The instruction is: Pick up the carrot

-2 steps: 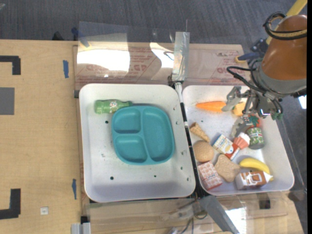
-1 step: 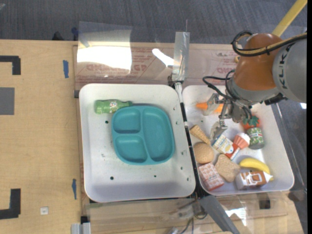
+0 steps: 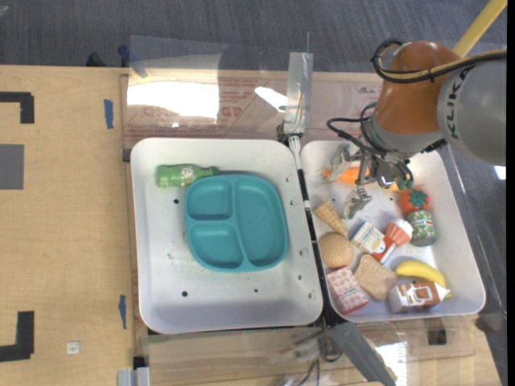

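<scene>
one carrot [image 3: 348, 174] to be had, an orange sliver in the far part of the right bin [image 3: 465, 240], lying just to the picture's left of the gripper [image 3: 372, 185] and partly tucked under its hardware; long axis hard to read, seemingly running across the bin from left to right. one arm only, so no choice of reach. cannot tell the state of the claw from this slant, nor see anything clamped in it. by judgement, a short shift toward the bin divider and a drop would be needed, with the crowding nearby a risk. counted in the right bin: one cone-shaped wafer [image 3: 330, 215], one round cookie [image 3: 337, 250], one banana [image 3: 420, 273], one small carton [image 3: 367, 237], one red-capped bottle [image 3: 397, 235], one tomato-like piece [image 3: 415, 200]. counted in the left bin [image 3: 153, 240]: one teal divided plate [image 3: 236, 221], one green bottle [image 3: 183, 174] beside its far-left corner.
</scene>
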You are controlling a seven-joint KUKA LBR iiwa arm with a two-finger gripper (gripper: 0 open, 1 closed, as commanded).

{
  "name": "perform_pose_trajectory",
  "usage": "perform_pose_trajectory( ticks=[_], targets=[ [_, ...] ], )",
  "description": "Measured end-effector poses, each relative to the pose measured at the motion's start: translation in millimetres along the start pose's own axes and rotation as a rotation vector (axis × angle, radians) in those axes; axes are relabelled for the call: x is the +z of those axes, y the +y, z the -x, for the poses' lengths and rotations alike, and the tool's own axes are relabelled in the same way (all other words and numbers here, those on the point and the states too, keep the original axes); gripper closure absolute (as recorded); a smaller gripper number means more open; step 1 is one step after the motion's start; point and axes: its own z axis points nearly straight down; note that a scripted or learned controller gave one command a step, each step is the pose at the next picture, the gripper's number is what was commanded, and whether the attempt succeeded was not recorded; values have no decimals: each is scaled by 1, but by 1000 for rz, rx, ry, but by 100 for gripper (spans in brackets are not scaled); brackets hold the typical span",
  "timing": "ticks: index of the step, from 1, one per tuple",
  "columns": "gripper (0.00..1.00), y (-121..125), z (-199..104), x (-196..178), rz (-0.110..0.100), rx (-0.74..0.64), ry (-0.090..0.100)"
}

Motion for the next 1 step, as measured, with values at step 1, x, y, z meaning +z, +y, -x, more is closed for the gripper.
perform_pose_trajectory(
  ticks=[1],
  targets=[
    [100,1,5,-16,-4,0,-21]
  ],
)
